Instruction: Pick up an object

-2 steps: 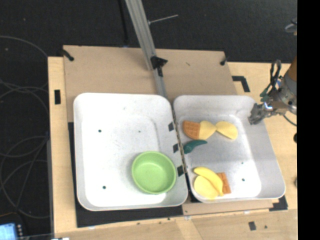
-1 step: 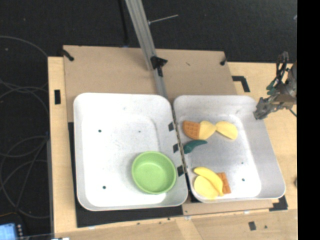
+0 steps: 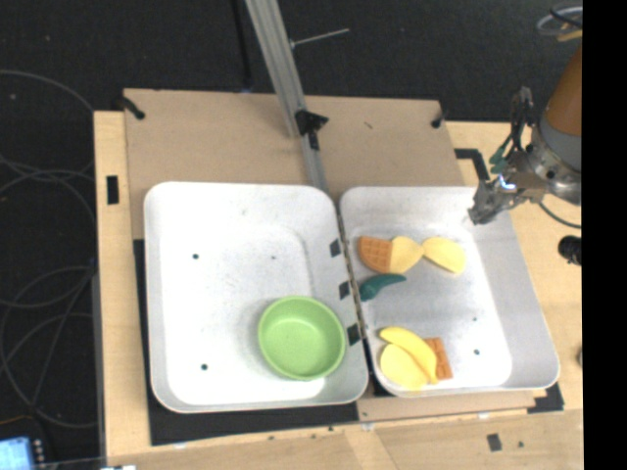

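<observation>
- Bench point(image 3: 225, 135): flat tan board, matte, squared edges, with black clips at its far corners; dark carpet-like floor around it.
- Left bin point(image 3: 235, 253): shallow white tray, rounded corners, faintly speckled floor with small dark dots.
- Green bowl point(image 3: 302, 337): round, smooth light-green plastic, upright and open-mouthed, in the left bin's near right corner, close to the dividing wall.
- Right bin point(image 3: 490, 292): matching white tray, touching the left bin along the middle seam.
- Waffle cone piece point(image 3: 374, 253): orange-brown, gridded texture, rounded wedge, at the far left of the right bin.
- Pale yellow piece point(image 3: 406, 254): smooth, lobed, touching the cone piece on its right.
- Yellow wedge point(image 3: 446, 256): smooth, rounded, just beside the pale yellow piece.
- Teal item point(image 3: 380, 284): small, dark, elongated and tapering, near the dividing wall below the cone piece.
- Yellow slices point(image 3: 404, 356): two glossy rounded shapes overlapping in the near part of the right bin, with an orange-brown strip point(image 3: 441, 358) against their right side.
- Gripper point(image 3: 486, 207): dark metal, over the far right corner of the right bin, well apart from every object; too small and dark to tell how the claw stands.
- Metal rail point(image 3: 279, 67): grey, ribbed, slanting down to the far edge between the bins.
</observation>
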Controlling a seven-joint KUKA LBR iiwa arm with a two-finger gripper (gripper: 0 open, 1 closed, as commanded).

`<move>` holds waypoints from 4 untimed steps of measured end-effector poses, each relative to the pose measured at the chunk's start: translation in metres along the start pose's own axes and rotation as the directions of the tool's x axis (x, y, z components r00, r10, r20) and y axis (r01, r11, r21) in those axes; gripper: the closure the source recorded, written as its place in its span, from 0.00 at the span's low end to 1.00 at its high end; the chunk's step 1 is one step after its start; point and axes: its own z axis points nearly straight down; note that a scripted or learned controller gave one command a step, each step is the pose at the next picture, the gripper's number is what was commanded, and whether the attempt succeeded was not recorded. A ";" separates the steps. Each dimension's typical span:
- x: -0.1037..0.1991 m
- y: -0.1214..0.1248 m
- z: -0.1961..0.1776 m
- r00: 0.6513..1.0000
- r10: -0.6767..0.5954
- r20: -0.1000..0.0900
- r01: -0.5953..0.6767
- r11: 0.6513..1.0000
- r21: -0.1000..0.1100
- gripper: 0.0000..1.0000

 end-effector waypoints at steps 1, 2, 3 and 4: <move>0.050 0.016 0.013 1.000 -0.002 0.000 0.002 1.000 0.003 1.00; 0.101 0.030 0.005 1.000 -0.004 -0.001 0.004 1.000 0.001 1.00; 0.156 0.034 0.001 1.000 -0.004 -0.002 0.004 1.000 0.000 1.00; 0.206 0.042 -0.002 1.000 -0.004 -0.002 0.004 1.000 0.001 1.00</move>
